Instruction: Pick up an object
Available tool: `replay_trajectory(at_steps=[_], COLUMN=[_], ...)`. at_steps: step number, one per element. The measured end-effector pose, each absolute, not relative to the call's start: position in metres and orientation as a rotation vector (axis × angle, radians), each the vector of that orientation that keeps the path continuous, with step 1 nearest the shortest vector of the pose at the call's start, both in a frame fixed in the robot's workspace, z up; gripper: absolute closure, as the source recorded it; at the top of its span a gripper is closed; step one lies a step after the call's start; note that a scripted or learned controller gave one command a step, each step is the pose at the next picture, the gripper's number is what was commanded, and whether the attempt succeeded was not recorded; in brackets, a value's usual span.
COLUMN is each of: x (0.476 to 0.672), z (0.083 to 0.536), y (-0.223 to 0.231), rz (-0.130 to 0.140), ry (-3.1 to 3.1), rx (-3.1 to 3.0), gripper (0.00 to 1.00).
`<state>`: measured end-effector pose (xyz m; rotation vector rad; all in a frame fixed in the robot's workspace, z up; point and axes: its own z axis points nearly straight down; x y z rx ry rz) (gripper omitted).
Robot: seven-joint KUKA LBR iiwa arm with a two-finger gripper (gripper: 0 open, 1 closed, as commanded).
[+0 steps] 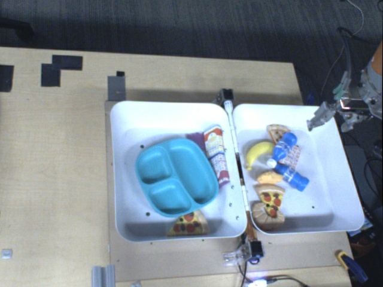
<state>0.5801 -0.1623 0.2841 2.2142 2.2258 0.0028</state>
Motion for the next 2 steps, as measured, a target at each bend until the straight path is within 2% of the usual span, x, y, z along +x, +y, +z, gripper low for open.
replay_trajectory(at_steps=[1, 2], x=[0.582, 0.521], z=[0.101, 0.090], y=[-0.202, -0.138], rz=[0.009, 0.015], ry=[2.218, 2.215], rx=[2.211, 2.209], gripper=[0.00, 0.00])
